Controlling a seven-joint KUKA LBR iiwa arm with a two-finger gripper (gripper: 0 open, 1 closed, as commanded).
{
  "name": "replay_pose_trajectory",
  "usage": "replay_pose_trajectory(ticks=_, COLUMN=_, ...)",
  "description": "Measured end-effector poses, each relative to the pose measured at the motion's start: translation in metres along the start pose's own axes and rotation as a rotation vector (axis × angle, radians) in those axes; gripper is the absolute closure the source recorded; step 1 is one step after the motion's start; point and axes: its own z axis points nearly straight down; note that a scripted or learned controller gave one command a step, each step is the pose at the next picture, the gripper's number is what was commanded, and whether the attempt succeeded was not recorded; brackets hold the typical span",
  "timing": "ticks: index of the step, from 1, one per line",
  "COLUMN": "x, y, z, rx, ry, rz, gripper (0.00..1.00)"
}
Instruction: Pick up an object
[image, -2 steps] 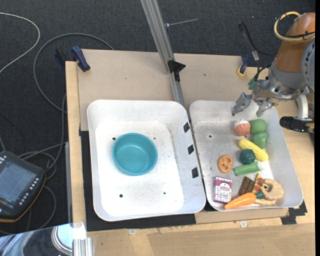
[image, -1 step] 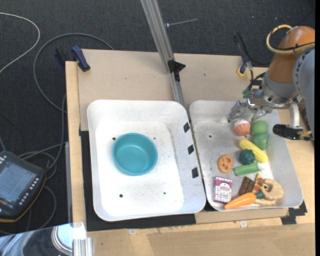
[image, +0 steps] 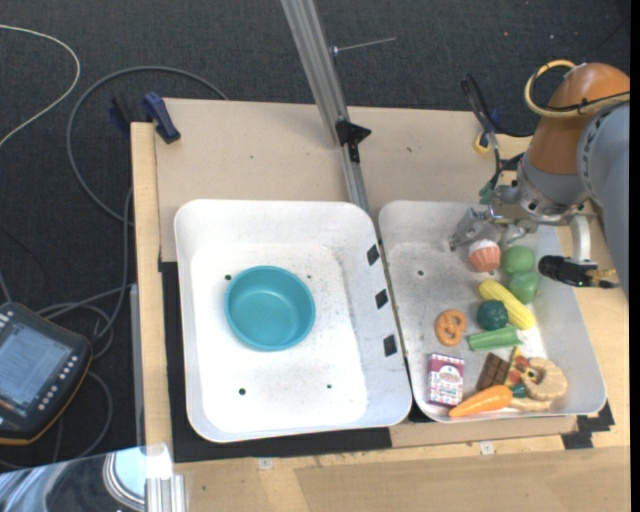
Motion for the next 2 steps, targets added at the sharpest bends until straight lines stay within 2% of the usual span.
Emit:
replay_pose_trajectory(ticks=1, x=0.000, y=0.002, z=-0.015, rx=-0.005, ry=-0.002, rz=-0.001, gripper=1.00)
replay_pose_trajectory(ticks=2, x=0.001, y=0.003, z=-0.061, rx=-0.027, ry=-0.009, rz=0.000, gripper=1.00)
